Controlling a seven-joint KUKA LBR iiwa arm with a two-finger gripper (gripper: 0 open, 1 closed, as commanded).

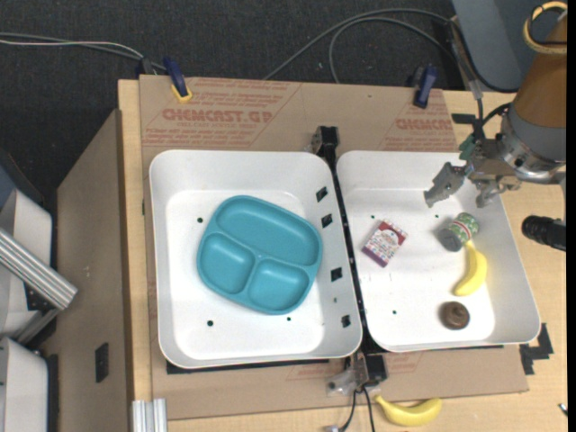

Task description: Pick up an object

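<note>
1. One two-finger gripper [465,185] hangs over the upper right part of the right bin [396,327]; its fingers are spread apart with nothing between them, one grey finger [443,187] pointing toward the bin's middle and the other sitting nearer the right wall.
2. Just below the gripper lies a small can [459,230], on its side, with a green-and-white label and a grey end facing left; it is near the fingers but not between them.
3. Below the can, a yellow banana [471,273] lies curved along the right side of the same bin, its upper tip close to the can.
4. Near the banana's lower end, a small round brown object [455,314], doughnut-like in shape, rests on the bin floor.
5. Toward the left part of the right bin lies a small flat packet [384,242], white with red and purple print, tilted and well apart from the can.
6. Above the gripper, the grey arm with its orange band [545,93] enters from the right edge of the view.
7. Beside the right bin, the left bin [171,268] holds a teal divided plate [259,253] with three compartments.
8. Both bins sit on a cardboard sheet [234,106] with red lettering, fixed at its far edge by two blue clamps [176,77].
9. Outside the bins, at the near edge of the bench, a second banana [411,409] lies on the cardboard's border.
</note>
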